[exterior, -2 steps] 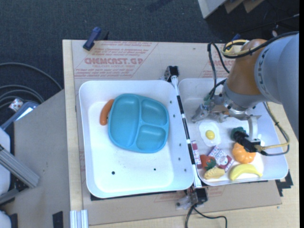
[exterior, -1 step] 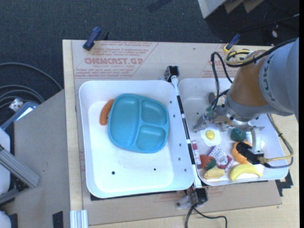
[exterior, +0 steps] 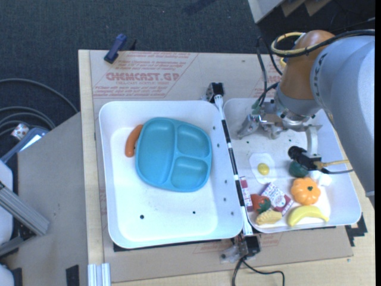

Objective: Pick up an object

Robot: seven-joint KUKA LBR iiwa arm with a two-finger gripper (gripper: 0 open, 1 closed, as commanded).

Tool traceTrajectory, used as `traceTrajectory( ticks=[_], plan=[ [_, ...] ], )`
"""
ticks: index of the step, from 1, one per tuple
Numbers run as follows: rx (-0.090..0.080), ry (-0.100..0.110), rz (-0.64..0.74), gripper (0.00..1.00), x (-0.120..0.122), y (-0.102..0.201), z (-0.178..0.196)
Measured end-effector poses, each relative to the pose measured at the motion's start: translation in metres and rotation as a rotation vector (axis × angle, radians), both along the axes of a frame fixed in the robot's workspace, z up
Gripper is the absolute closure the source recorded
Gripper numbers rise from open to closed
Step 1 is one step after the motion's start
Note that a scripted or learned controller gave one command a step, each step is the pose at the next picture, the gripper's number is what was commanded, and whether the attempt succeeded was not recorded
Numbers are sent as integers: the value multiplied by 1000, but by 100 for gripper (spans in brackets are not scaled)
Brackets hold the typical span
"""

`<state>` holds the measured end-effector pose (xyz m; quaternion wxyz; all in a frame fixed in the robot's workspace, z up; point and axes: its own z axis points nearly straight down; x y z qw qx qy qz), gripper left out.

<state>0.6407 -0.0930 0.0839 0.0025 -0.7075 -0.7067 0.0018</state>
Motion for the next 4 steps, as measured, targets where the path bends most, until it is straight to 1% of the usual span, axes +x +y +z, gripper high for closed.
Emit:
traceTrajectory(
  ticks=[1, 2, 3, 4],
  plan=[
    [0, -4, 0, 0, -83, -6, 0],
    [-1, -7, -1, 100, -81, -7, 11],
    [-1, -7, -1, 0, -82, -7, 11],
    [-1, -6, 2, 0, -18, -5, 1]
  ],
)
